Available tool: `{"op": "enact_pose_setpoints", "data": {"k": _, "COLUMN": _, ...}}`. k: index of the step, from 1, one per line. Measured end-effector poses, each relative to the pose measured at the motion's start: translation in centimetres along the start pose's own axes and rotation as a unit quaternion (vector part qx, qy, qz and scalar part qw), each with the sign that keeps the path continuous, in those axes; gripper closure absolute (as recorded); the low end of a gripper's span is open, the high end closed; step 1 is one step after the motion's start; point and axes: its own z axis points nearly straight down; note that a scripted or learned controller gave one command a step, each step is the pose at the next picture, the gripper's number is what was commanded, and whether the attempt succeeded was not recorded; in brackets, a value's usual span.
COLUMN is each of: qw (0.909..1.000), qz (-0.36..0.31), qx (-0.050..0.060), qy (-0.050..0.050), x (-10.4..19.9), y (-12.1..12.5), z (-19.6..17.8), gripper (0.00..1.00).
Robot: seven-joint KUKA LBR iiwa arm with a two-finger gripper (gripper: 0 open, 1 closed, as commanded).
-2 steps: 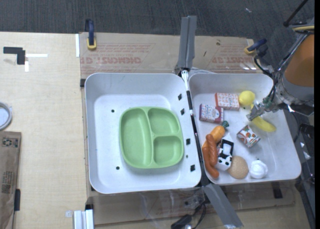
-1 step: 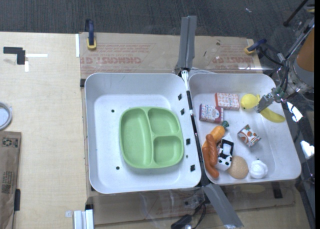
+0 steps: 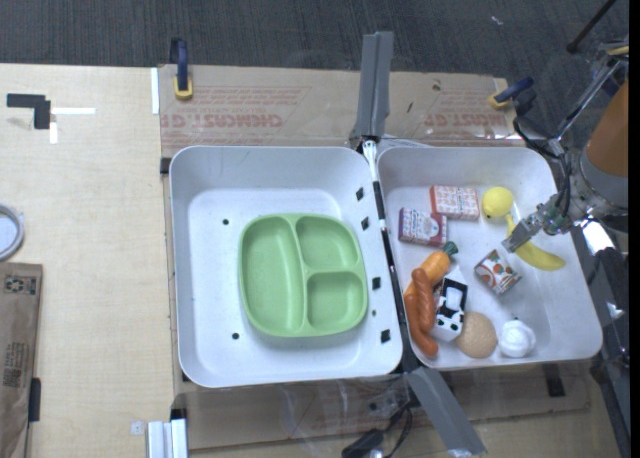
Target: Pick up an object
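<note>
On the bench, my gripper (image 3: 527, 231) hovers over the right bin (image 3: 570, 346) beside the banana (image 3: 541, 256), fingers unreadable to me; approach stage, next I descend squarely.

Two bins (image 3: 190, 246), one tray (image 3: 303, 274)

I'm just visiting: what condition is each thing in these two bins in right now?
Green tray: flat in left bin, compartments bare.
Banana: lying flat, beside the pincer.
Carrot: lying at right bin's left side.
Small carton: tipped over.
Red box: lying flat.
Lemon: resting, untouched.
</note>
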Motion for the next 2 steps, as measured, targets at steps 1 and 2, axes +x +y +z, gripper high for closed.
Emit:
{"op": "enact_pose_setpoints", "data": {"k": 1, "qw": 1.0, "qz": 0.0, "qx": -0.001, "qy": -0.001, "x": 5.79, "y": 4.88, "z": -3.74, "gripper": 1.0}}
{"op": "enact_pose_setpoints", "data": {"k": 2, "qw": 1.0, "qz": 0.0, "qx": -0.001, "qy": -0.002, "x": 5.71, "y": 4.95, "z": -4.62, "gripper": 1.0}}
